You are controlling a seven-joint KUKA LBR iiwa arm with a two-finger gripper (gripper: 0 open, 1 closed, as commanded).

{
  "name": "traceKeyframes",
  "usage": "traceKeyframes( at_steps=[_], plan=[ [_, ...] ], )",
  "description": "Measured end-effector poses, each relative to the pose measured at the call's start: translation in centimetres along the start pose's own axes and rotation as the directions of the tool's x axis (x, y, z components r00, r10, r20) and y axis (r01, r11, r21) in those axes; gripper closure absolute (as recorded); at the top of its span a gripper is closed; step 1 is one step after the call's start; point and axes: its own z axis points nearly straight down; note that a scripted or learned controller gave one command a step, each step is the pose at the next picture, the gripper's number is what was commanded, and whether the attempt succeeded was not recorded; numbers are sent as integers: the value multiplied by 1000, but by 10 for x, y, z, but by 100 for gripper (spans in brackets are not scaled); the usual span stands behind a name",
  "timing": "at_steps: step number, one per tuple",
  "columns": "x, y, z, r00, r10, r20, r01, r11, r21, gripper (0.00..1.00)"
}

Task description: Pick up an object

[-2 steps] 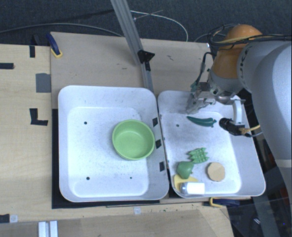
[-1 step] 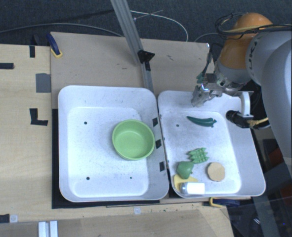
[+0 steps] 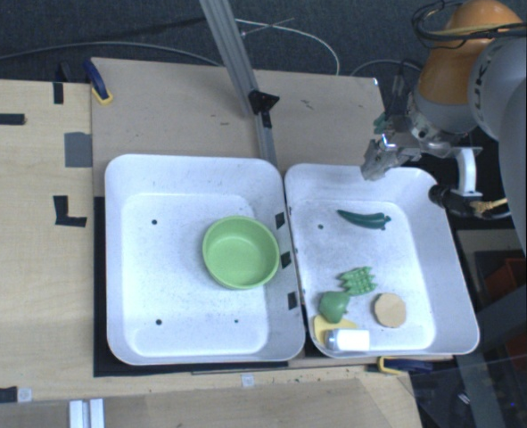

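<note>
Green bowl [image 3: 240, 252] sits apart; tool [image 3: 375, 166] state unclear, above dark pepper [image 3: 364, 218].

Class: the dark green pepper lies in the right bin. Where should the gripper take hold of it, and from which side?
Probably across the middle of the dark green pepper, coming straight down from above: it lies flat and long, alone on the right bin floor, so the narrow width suits the gripper.

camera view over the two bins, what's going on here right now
A grey robot arm reaches in from the right, its tool hanging over the back edge of the right bin with nothing visibly in it. That bin holds a dark green pepper, a small leafy green piece, a round tan disc and a green and yellow toy at the front. The left bin holds a green bowl. Nothing is picked up yet.
</note>
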Motion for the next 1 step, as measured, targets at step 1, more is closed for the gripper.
traceKeyframes(
  at_steps=[1],
  plan=[
    [-5, -2, -62, 1000, 0, 0, 0, 1000, -1, 100]
  ],
)
